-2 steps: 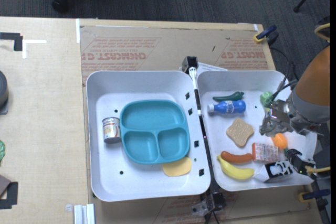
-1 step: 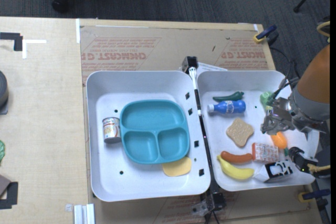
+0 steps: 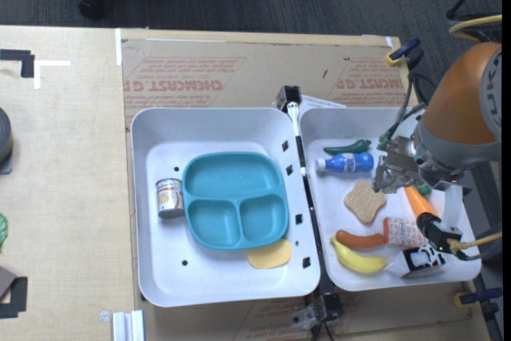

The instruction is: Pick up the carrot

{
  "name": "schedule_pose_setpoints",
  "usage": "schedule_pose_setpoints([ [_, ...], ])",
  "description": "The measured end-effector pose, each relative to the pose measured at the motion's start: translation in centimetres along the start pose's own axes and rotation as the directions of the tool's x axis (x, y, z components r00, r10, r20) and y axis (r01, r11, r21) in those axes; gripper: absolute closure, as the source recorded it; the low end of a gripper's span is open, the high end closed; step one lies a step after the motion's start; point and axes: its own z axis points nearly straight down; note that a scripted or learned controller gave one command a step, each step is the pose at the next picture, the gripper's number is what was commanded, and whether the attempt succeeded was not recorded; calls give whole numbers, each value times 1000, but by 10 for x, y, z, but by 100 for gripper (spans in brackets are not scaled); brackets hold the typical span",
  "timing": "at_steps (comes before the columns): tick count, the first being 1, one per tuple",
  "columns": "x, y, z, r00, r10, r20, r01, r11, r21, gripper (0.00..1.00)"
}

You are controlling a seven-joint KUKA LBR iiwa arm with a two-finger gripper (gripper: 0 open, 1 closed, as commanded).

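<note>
My gripper (image 3: pixel 389 172) hangs over right bin (image 3: pixel 351 120); jaw state I cannot tell. Carrot (image 3: pixel 419 202) lies just beside it, toward near-right, long axis diagonal, touching nothing of gripper. I judge short shift needed, wrist turned across carrot.

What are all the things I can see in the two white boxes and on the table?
Divided plate: one, teal, middle of left bin.
Can: one, small, left of the plate.
Yellow flat piece: one, below the plate.
Bottle: one, blue and white, lying in right bin.
Green item: one, above the bottle.
Bread slice: one, tan, right bin centre.
Sausage: one, red-orange, below the bread.
Banana: one, yellow, right bin front.
Carrot: one, orange, right side of right bin.
Bins: two, white.
Hand: one, grey, above the right bin beside the carrot.
</note>
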Motion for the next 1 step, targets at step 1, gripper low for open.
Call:
schedule_pose_setpoints([
  [1,-59,23,15,901,-434,1,434,901,1,100],
])
